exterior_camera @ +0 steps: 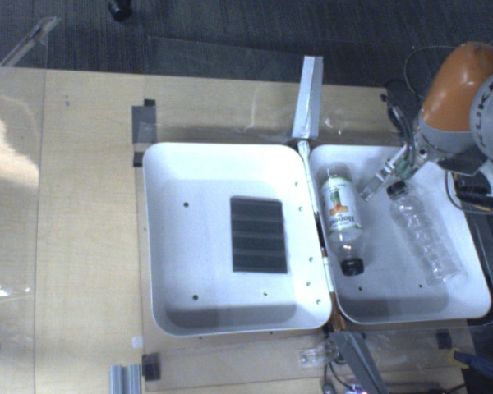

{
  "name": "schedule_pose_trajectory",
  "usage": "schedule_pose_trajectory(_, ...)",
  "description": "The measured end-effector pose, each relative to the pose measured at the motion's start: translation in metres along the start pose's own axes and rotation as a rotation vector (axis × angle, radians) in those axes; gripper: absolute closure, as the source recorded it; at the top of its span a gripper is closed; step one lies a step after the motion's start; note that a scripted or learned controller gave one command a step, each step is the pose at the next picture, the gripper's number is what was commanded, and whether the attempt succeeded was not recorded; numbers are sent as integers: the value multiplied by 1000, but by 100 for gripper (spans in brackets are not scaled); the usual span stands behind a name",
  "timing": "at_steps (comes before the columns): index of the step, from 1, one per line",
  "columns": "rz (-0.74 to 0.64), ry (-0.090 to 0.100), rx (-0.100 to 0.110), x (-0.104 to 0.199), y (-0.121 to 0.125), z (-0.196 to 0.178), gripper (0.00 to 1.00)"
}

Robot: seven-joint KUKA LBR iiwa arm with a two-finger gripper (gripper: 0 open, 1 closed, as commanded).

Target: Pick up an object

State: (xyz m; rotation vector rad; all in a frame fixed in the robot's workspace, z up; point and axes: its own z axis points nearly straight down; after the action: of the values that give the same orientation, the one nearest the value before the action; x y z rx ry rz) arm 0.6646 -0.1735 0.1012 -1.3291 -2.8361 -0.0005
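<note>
Here the 2 bottles lie flat in the right bin (476, 306), presumably dropped loose for grasping. The gripper (392, 173) hovers at the bin's 12 o'clock; whether it is clenched or released I cannot tell. The clear bottle (423, 235) stretches toward 5 o'clock from it, cap nearly touching. The labelled bottle (341, 217) lies near, toward 8 o'clock.

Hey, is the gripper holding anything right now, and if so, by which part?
It cannot be told. The gripper sits at the cap end of the clear bottle in the right bin, but no hold is visible.
</note>
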Motion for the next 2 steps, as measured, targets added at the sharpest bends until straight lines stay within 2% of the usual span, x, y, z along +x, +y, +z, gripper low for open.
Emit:
schedule_pose_trajectory(1,2,10,7,-7,-5,10,0)
schedule_pose_trajectory(2,-6,-3,0,-2,-8,12,0)
